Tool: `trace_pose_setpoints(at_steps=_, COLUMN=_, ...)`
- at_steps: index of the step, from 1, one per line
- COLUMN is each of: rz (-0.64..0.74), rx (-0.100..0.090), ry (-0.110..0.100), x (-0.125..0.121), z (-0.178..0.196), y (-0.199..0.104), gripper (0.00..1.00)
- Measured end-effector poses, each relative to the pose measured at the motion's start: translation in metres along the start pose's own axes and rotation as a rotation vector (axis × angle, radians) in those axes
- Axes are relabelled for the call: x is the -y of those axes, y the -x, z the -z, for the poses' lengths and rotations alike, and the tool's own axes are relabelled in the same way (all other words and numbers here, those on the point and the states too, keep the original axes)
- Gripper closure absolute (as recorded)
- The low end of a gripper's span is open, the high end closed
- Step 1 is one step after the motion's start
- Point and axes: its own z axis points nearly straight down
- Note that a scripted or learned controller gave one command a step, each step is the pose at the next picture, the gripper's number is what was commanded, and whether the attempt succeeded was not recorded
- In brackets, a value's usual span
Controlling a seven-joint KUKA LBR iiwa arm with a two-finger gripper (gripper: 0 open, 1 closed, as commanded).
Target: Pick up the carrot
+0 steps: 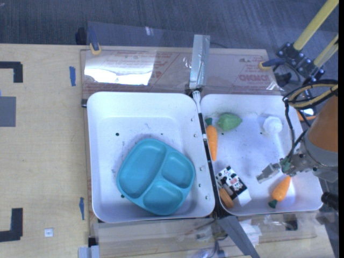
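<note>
Two white bins (102,155); one blue plate (156,176); three carrots (212,140); one green vegetable (229,121); one cow-patterned toy (231,179).

A robotics lab test station: two shallow white bins (102,160) sit side by side on a plywood bench (37,144) marked with black and blue tape. Toy food, a clear plastic backboard (161,66), bundled cables (303,90) and yellow struts (322,15) complete the rig.
</note>
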Motion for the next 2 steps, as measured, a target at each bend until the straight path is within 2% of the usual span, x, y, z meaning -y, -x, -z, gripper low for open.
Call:
trace_pose_setpoints(at_steps=1, rz=0.153, rx=-0.006, ry=0.012, x=0.003, z=-0.032, y=0.045, gripper=0.00)
trace_pose_setpoints(at_steps=2, rz=0.149, rx=0.009, ry=0.020, x=0.002, z=-0.021, y=0.050, gripper=1.00)
